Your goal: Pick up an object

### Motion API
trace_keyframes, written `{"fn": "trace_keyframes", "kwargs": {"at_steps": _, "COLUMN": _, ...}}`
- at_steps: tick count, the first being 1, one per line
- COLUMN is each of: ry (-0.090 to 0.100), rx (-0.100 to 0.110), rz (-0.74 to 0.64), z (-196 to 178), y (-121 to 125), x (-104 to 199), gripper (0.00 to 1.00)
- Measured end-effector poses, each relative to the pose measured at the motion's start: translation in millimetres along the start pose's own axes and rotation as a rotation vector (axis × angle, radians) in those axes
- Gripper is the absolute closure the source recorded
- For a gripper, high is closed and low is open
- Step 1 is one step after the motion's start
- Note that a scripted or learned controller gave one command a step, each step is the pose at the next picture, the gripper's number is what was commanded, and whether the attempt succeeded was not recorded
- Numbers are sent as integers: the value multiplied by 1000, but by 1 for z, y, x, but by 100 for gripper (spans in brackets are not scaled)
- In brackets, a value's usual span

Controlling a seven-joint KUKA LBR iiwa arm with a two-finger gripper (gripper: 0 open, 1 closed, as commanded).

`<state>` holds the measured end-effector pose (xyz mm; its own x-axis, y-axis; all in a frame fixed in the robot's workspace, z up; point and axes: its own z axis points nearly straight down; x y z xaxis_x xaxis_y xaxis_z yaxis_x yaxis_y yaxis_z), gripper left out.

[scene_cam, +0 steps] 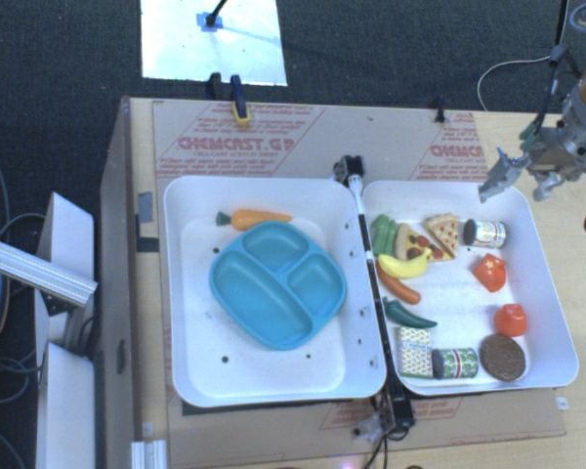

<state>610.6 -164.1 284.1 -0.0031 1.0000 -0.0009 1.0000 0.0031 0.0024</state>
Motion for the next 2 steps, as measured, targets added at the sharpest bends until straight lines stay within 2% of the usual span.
{"fn": "trace_keyframes", "kwargs": {"at_steps": 1, "ry": 0, "rx": 2, "rz": 2, "z": 72, "y": -22, "x": -31, "gripper": 0}}
{"fn": "trace_keyframes", "kwargs": {"at_steps": 2, "ry": 1, "rx": 3, "rz": 2, "z": 196, "y": -35, "x": -42, "gripper": 0}}
